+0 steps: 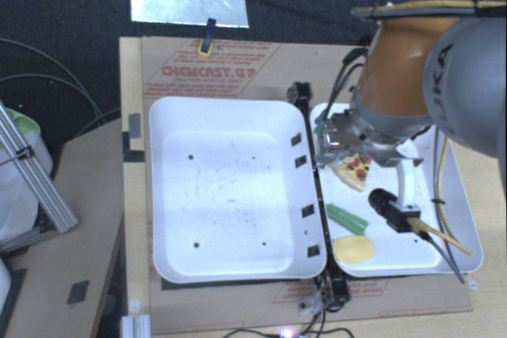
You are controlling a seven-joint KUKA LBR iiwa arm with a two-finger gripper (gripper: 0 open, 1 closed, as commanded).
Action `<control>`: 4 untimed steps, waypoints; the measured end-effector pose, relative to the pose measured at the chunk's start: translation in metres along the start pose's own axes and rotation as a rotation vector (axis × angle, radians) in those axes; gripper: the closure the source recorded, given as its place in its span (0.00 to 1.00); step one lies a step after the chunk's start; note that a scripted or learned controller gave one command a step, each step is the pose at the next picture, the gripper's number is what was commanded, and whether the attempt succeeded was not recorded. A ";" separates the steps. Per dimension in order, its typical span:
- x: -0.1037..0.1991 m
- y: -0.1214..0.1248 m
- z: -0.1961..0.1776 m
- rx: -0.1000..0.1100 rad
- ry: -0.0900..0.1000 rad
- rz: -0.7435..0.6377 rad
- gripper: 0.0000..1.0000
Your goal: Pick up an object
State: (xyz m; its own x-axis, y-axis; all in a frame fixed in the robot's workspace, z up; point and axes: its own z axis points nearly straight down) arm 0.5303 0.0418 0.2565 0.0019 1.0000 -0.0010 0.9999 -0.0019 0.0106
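Gripper (334, 140) is hanging low over the back-left corner (as the camera sees it) of the right-hand shallow white plastic bin (398, 253), tucked under the grey arm with the orange band (400, 67). Honestly can't tell how far open it is or whether it's got anything, because the wrist blocks most of it.

Just beside it, on the camera's side, is a small wedge-shaped toy pizza slice with red dots (356, 169). It's lying flat on the bin floor and is probably the nearest candidate for a pick. Further along the same bin there's a short green cylinder (347, 218) on its side, then a flat yellow disc (353, 250) near the front corner. The left-hand white bin (230, 186) sits right alongside.

What could go wrong: the pizza slice is thin and flat, so the gripper could scrape over it or shove it against the bin wall. It's also close to where the two bins meet, so a slightly off descent might clip a rim. The green cylinder would likely roll if nudged.
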 end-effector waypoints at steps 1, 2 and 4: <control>-0.028 -0.008 -0.070 0.001 0.001 -0.001 1.00; 0.049 -0.045 -0.047 0.011 0.004 -0.013 1.00; 0.037 -0.041 -0.287 -0.009 0.006 -0.008 1.00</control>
State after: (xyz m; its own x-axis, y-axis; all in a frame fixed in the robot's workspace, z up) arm 0.4866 0.0790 0.5433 -0.0063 1.0000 0.0049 0.9998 0.0062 0.0193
